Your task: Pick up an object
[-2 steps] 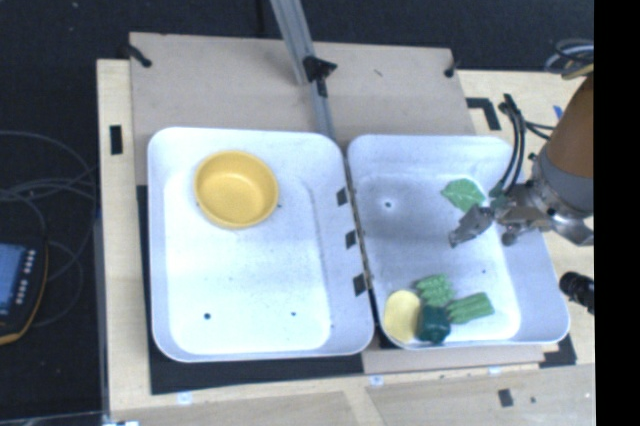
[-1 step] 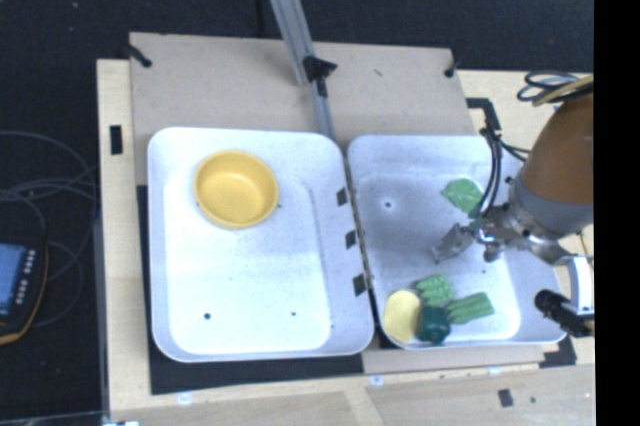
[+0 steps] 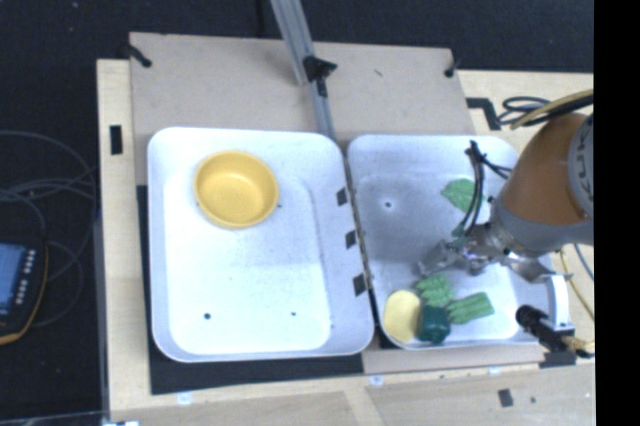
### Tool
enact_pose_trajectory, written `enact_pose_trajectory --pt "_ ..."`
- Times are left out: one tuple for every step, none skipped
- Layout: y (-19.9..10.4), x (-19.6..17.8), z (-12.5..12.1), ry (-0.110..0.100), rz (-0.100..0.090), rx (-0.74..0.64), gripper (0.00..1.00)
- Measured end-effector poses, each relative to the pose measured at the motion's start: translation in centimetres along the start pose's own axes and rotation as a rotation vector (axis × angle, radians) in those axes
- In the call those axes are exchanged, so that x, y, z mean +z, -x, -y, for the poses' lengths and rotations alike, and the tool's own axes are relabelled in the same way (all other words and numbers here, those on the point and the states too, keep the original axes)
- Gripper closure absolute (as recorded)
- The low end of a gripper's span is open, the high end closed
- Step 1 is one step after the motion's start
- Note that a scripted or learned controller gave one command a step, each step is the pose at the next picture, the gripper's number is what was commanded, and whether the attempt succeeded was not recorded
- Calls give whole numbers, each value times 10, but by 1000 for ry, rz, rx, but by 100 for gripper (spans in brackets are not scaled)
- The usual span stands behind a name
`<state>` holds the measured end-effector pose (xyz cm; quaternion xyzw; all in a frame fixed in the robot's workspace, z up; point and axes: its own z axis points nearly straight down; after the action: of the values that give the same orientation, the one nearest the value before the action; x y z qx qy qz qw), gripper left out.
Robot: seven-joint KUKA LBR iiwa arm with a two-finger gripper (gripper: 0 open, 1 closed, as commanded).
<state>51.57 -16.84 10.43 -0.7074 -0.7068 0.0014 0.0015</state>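
Observation:
My gripper (image 3: 447, 261) reaches down into the right bin (image 3: 400, 176) from the right, under the orange wrist band. It hangs just above a cluster of small items at the bin's front: a green ridged piece (image 3: 436, 290), a light green block (image 3: 472, 307), a dark teal object (image 3: 434, 324) and a pale yellow round object (image 3: 401, 313). Another light green piece (image 3: 461, 193) lies farther back, partly behind the arm's cables. I see nothing clearly between the fingers.
A yellow bowl (image 3: 236, 189) sits at the back left of the left bin (image 3: 250, 314). A metal pole (image 3: 290, 9) rises behind the divide between the bins. Cables lie at the right bench edge.

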Motion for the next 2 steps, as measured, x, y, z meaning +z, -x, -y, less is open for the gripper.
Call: enact_pose_trajectory --pt "0 -13 -2 6 -1 1 100" --pt "-3 -72 4 10 1 -1 100"
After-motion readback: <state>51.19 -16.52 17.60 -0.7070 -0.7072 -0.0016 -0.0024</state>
